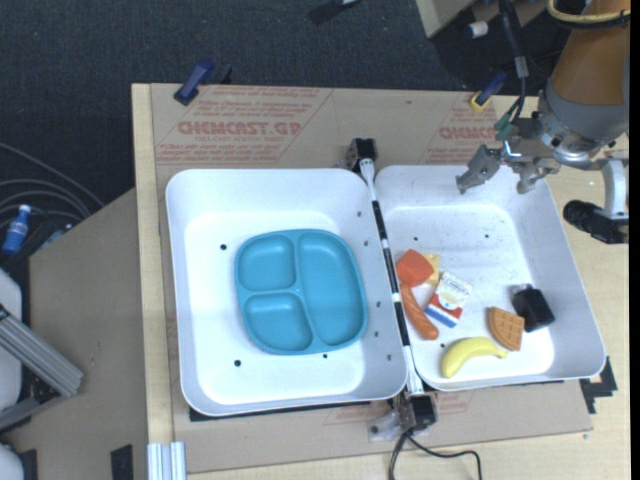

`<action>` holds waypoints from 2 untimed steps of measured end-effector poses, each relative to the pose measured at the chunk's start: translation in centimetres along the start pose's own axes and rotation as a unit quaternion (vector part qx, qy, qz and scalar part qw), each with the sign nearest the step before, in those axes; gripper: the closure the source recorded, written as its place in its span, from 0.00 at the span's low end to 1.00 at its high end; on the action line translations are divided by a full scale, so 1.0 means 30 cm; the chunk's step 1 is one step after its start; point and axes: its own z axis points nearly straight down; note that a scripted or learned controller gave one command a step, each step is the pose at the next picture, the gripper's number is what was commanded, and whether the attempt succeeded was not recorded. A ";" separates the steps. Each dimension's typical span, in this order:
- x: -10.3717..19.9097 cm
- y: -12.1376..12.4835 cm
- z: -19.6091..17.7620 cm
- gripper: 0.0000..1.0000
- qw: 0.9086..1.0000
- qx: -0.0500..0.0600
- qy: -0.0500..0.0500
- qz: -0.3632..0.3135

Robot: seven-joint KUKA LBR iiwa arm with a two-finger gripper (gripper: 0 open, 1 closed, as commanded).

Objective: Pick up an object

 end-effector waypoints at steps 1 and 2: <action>0.035 0.119 0.412 0.00 1.000 0.002 0.001 0.000; 0.127 0.035 0.476 0.00 1.000 0.002 0.000 0.000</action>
